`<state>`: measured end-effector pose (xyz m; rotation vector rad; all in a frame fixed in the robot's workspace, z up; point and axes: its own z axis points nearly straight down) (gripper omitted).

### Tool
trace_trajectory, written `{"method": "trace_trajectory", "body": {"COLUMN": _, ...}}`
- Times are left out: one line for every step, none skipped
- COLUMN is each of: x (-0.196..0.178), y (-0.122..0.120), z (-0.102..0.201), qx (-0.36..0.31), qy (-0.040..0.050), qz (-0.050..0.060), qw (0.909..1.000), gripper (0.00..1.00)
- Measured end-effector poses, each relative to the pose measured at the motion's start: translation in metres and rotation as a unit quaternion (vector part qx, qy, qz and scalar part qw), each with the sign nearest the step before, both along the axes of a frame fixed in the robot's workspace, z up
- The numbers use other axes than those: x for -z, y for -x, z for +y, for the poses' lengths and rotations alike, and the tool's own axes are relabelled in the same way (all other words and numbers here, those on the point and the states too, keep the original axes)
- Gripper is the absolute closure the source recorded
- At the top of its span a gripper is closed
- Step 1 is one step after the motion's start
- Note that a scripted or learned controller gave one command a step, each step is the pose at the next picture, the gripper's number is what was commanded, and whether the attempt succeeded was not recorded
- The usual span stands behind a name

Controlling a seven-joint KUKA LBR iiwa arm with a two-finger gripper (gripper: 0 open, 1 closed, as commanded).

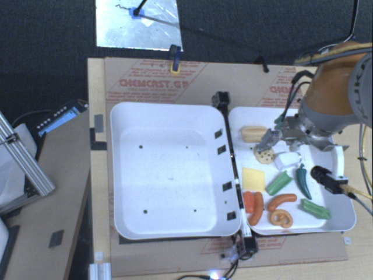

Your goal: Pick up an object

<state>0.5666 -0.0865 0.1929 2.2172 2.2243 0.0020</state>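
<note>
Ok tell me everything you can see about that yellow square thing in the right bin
The yellow square looks like a flat toy cheese slice, pale yellow and matte, probably plastic. It lies flat on the floor of the right bin, near the bin's left wall. Its lower edge meets the orange carrot-like pieces, and a green pepper sits close on its right. The end effector is above it, apart.

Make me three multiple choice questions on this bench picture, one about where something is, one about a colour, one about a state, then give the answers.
1. In which bin do the toy foods lie?
A. the left bin
B. the right bin
C. both bins

2. What colour is the flat square piece?
A. yellow
B. blue
C. black

3. Where is the gripper?
A. over the right bin
B. over the left bin
C. off the bench

Answers:
1. B: the foods all lie in the right bin.
2. A: the square beside the divider is pale yellow.
3. A: it hangs above the round holed piece and the tan roll.
</note>
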Motion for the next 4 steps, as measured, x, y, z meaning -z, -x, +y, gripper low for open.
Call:
{"method": "trace_trajectory", "body": {"x": 0.102, "y": -0.056, "z": 0.004, "qx": -0.002, "qy": 0.0003, "qz": 0.001, "qw": 1.0, "gripper": 0.0}}
{"method": "trace_trajectory", "body": {"x": 0.086, "y": -0.057, "z": 0.003, "qx": -0.001, "qy": 0.0003, "qz": -0.002, "qw": 1.0, "gripper": 1.0}}
{"method": "trace_trajectory", "body": {"x": -0.045, "y": -0.093, "z": 0.017, "qx": -0.002, "qy": 0.0009, "qz": -0.009, "qw": 1.0, "gripper": 1.0}}
{"method": "trace_trajectory", "body": {"x": -0.224, "y": -0.104, "z": 0.068, "qx": -0.003, "qy": -0.0002, "qz": -0.011, "qw": 0.9999, "gripper": 1.0}}
